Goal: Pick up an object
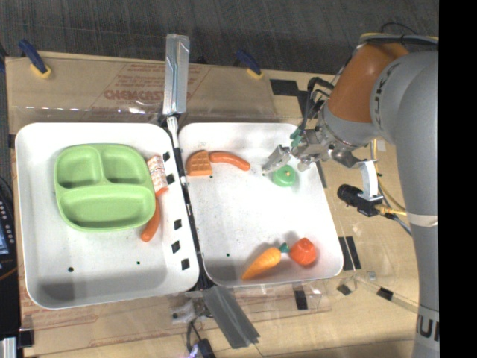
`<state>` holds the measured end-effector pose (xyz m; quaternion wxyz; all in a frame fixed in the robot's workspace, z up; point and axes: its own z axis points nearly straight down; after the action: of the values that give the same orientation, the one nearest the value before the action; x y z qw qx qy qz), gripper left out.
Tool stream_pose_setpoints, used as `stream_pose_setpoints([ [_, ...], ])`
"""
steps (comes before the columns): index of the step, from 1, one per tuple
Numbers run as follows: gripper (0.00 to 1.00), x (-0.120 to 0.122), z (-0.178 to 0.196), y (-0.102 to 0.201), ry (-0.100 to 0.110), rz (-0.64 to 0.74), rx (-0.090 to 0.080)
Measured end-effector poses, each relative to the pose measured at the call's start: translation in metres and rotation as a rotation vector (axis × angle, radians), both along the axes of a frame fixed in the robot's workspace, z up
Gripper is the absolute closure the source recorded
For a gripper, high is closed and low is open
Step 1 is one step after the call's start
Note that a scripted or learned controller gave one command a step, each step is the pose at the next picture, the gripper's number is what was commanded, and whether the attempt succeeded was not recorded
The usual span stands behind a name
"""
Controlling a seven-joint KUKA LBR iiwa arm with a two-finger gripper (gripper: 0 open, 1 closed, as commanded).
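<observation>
My gripper [290,159] hangs over the upper right part of the right bin [223,222], its two grey fingers standing apart. A small round green object [284,176] lies on the bin floor just below and in front of the fingertips, partly covered by them; it is not between the fingers. Other objects in this bin are an orange waffle-like piece [198,162] and an orange sausage shape [229,159] at the upper left. A toy carrot [262,262] and a red-orange round fruit [303,251] rest near the front wall.
The left bin [37,259] holds a green divided plate [104,187], a small striped packet [156,172] and an orange sausage shape [151,226] by the divider. A metal bar [176,73] stands behind the bins. The arm's body [402,125] fills the right side.
</observation>
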<state>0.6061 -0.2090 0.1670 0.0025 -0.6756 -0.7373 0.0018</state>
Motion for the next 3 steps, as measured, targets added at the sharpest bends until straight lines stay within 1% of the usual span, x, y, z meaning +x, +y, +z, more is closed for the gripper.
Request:
stream_pose_setpoints([
  [1, 0.00, 0.000, 0.000, 0.000, -0.001, 0.000, 0.000],
  [2, 0.00, 0.033, -0.077, 0.040, -0.003, 0.027, 0.000],
  [3, 1.00, 0.033, -0.071, 0.041, 0.003, 0.033, 0.001],
])
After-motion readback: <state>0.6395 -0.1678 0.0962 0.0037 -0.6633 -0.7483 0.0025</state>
